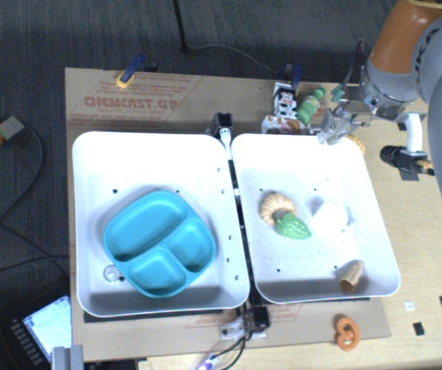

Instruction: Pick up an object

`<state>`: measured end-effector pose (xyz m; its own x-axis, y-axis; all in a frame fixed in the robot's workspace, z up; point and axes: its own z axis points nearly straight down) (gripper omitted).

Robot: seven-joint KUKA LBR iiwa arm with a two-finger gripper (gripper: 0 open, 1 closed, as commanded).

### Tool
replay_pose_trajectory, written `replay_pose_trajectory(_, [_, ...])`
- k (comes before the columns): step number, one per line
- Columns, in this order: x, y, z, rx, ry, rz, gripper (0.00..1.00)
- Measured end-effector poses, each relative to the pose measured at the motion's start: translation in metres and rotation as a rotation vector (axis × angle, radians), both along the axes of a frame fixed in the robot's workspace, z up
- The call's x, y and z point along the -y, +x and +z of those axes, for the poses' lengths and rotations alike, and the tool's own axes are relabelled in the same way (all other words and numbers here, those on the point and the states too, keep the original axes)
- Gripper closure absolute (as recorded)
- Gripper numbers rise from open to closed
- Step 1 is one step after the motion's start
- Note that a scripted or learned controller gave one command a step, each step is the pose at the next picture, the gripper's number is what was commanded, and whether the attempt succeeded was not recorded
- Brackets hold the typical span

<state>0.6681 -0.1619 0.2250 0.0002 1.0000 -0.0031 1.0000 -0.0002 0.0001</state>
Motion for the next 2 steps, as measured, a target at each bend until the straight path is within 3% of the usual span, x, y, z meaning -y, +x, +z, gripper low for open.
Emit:
replay_pose_trajectory(1, [0.063, 0.0, 0.021, 0.001, 0.0, 0.0, 1.0])
replay_pose_trajectory(2, [0.038, -0.032, 0.008, -0.001, 0.001, 0.0, 1.0])
